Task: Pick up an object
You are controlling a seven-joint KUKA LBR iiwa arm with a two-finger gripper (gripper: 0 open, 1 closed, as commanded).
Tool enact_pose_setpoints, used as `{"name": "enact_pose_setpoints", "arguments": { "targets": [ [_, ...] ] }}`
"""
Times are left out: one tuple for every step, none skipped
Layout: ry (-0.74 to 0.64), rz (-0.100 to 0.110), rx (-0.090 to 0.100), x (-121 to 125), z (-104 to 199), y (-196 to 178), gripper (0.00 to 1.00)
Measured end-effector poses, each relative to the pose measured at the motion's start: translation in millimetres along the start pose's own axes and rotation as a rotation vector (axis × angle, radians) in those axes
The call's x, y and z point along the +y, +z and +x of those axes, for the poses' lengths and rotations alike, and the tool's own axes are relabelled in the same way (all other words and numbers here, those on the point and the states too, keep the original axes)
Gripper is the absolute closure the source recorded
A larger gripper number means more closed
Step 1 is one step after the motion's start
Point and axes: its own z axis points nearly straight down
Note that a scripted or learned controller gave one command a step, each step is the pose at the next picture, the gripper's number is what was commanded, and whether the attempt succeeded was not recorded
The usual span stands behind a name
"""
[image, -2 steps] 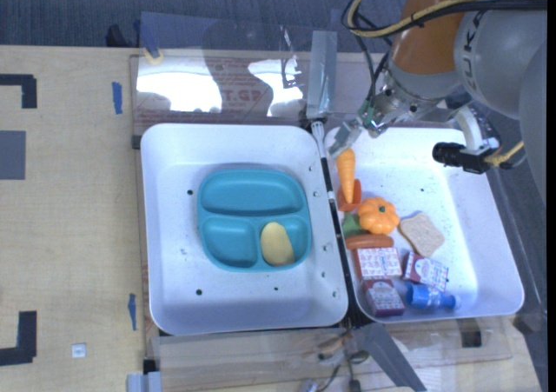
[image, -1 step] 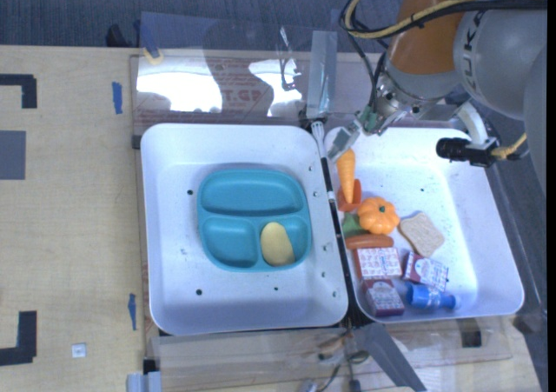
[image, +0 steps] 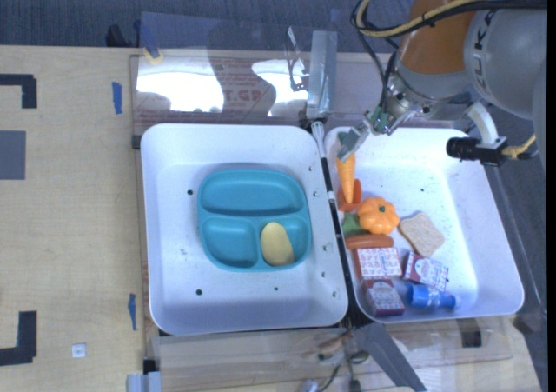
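Gripper [image: 354, 140] at right bin's [image: 486, 234] far-left corner, fingers clamped on carrot [image: 347, 175]. Crowded just beside: one pumpkin [image: 379, 215], one bread slice [image: 422, 233], one blue bottle [image: 430, 299]. Left bin [image: 165, 234]: one teal tray [image: 252, 195], one lemon [image: 277, 243].

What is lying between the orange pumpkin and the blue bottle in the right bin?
In the camera view, a slice of toast and a small red-and-white carton lie between the orange toy pumpkin and the blue bottle.
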Motion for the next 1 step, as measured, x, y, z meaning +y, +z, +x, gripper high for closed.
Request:
{"name": "enact_pose_setpoints", "arguments": {
  "targets": [
    [-0.055,0.000,0.001,9.5,13.5,0.1,0.00]
  ]
}}
